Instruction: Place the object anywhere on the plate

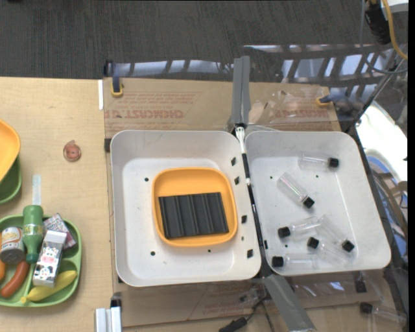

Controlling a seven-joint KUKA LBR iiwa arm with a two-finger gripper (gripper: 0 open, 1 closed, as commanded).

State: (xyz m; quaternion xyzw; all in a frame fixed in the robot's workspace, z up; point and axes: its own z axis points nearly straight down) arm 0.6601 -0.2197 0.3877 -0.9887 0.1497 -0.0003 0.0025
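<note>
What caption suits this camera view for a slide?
Orange plate in the left bin; clear vials scattered in the right bin.

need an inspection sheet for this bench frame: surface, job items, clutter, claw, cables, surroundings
surface: two white bins side by side, left bin, right bin, on cardboard.
job's things: orange plate with a dark ribbed insert in the left bin; clear vials with black caps scattered in the right bin, none on the plate.
clutter: green tray of toy food at far left, small pink piece on the wooden bench.
claw: nothing seen.
cables: yellow cable at top right.
surroundings: metal frame behind the bins, dark floor.
</note>
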